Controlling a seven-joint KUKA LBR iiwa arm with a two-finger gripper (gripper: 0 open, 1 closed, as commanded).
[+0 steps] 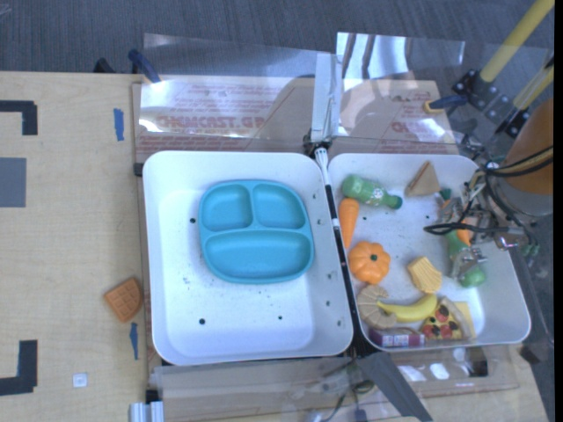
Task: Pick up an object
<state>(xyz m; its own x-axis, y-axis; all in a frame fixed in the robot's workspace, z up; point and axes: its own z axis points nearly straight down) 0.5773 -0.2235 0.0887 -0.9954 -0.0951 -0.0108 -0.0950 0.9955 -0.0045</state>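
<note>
The pizza slice [446, 318] and the banana [410, 307] are seen at the near edge of the right bin [515, 323], with a flat cracker [373, 299] tucked under the banana's left end. The small orange pumpkin [369, 262] is taken as landmark here. Just right of it a yellow cheese wedge [425, 274] is found; just above-left, a carrot [348, 221] lying along the bin's left wall; above it, a green bottle [370, 192]; further up-right, a tan bread wedge [423, 179].

Well right of the pumpkin, at the bin's right wall, the gripper [468, 251] is seen low among cables, w/ a green item [471, 275] and something orange [464, 234] right by it. The clutter there is too tangled to be read, so whether the tool is released, clenched or grasping anything cannot be told. No item can be said to be held.

Far left of the pumpkin, a blue divided plate [255, 231] is set in the left bin [176, 323]; a waffle [124, 298] lies further left, outside on the bench [62, 236].

Risks, as judged:
- Green item sits approx. against the wall, so a finger may be blocked by the rim and the grasp missed.
- Two items close together: both may be pinched, or one nudged away.
- Rounded smooth toys may be squeezed out sideways on closing.
- Loose cables near the tool may be snagged on toys.
</note>
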